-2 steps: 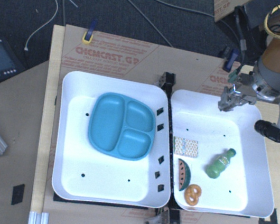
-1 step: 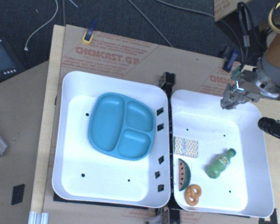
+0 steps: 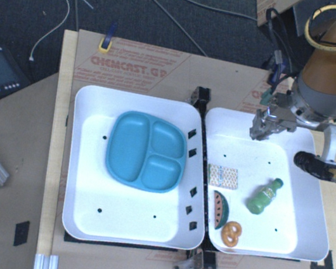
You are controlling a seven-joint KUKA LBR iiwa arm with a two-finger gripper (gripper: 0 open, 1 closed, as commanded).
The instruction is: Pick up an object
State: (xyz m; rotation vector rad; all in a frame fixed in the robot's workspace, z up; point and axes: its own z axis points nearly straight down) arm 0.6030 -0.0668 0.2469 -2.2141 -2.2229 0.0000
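My gripper (image 3: pixel 263 129) hangs over the far part of the right bin (image 3: pixel 313 188), well above its floor, with nothing seen between its fingers. In that bin lie a small green bottle (image 3: pixel 264 196), tilted, a patterned square packet (image 3: pixel 223 176), a watermelon slice (image 3: pixel 220 209) and a pretzel (image 3: pixel 231 232). The bottle is below and slightly right of the gripper in the view; the packet lies below and to its left. The other two items rest near the bin's front left corner.
The left bin (image 3: pixel 85 167) holds a blue divided plate (image 3: pixel 147 151). A black divider with clips (image 3: pixel 197 168) runs between the bins. A black cable fitting (image 3: pixel 312 164) sticks over the right bin's far right side. Cardboard lies under both bins.
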